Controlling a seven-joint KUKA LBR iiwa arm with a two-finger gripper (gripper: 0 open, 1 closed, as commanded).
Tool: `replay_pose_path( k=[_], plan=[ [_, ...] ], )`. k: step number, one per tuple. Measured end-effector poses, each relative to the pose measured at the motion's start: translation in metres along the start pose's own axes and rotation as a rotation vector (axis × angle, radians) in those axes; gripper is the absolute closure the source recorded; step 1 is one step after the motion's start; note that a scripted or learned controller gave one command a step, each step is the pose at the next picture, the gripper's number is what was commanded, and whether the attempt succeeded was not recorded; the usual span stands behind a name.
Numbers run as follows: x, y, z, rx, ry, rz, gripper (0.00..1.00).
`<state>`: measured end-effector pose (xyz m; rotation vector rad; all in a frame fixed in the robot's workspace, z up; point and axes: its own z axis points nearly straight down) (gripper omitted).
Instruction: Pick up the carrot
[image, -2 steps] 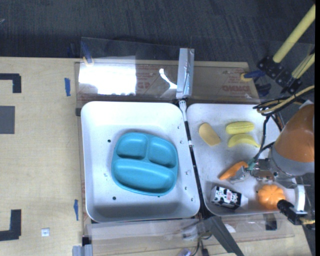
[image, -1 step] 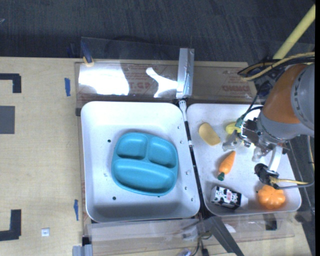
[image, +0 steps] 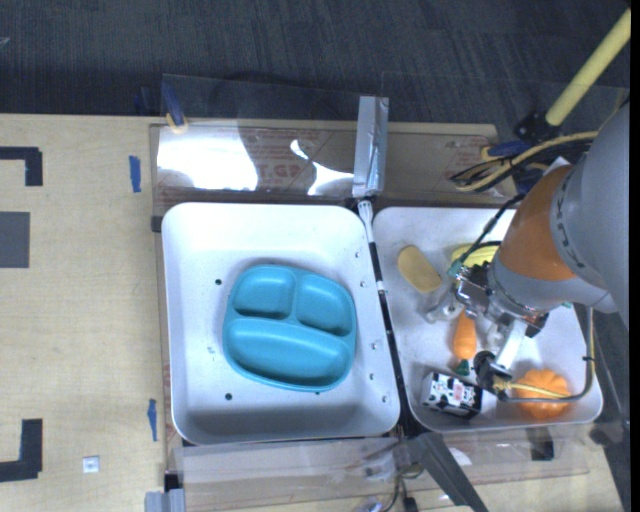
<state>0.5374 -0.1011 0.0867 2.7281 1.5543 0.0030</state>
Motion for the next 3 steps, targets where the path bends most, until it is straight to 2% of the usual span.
replay_pose_path(
  k=[1, 2, 3],
  plan=[
    [0.001, 0.001, -0.011, -0.003, 0.001, -0.001, 1.0],
    [-0.028, 0.025, -0.124, -0.006, 0.002, -0.03, 1.0],
    [0.038, 0.064, -0.225, -0.003, 0.001, -0.25, 1.0]
  ],
)
